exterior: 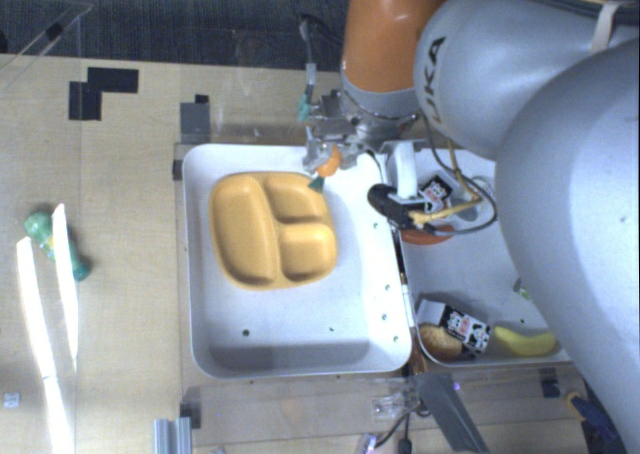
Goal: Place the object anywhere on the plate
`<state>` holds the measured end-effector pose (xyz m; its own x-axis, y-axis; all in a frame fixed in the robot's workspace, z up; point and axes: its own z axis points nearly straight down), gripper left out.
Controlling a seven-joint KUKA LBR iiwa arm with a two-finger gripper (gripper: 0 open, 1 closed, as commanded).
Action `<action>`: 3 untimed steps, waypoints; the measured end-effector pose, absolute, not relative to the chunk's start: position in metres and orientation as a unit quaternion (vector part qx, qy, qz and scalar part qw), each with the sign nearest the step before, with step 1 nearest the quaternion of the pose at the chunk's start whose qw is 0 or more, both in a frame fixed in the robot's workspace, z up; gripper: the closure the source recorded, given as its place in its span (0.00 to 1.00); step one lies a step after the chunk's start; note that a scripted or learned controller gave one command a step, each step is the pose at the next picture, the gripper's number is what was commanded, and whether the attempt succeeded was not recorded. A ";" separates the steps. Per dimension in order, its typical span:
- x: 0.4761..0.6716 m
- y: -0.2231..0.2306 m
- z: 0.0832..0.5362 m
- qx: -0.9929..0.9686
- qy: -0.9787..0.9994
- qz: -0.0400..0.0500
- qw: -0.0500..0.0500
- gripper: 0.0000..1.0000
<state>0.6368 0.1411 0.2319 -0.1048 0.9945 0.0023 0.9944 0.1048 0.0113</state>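
Hanging at the 1 o'clock corner of the yellow divided plate (273, 229) in the left bin (215, 342), the claw (323, 164) pinches a small orange-and-green object (324, 171), probably a light, stiff toy carrot, best held across its orange body.

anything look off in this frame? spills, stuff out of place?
One oddity: a green toy lies out on the bench, left of both bins. No spills. The yellow plate sits flat in the left bin; the gripper hangs at its top edge by a small orange and green piece.
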 end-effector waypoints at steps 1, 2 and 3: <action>0.652 0.135 0.211 0.637 0.770 0.002 0.002 1.00; 0.653 0.136 0.224 0.637 0.771 0.005 0.004 1.00; 0.637 0.134 0.207 0.600 0.800 0.002 0.001 1.00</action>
<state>0.6371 0.1344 0.2074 -0.2802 0.9599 0.0001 0.9599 0.2802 0.0041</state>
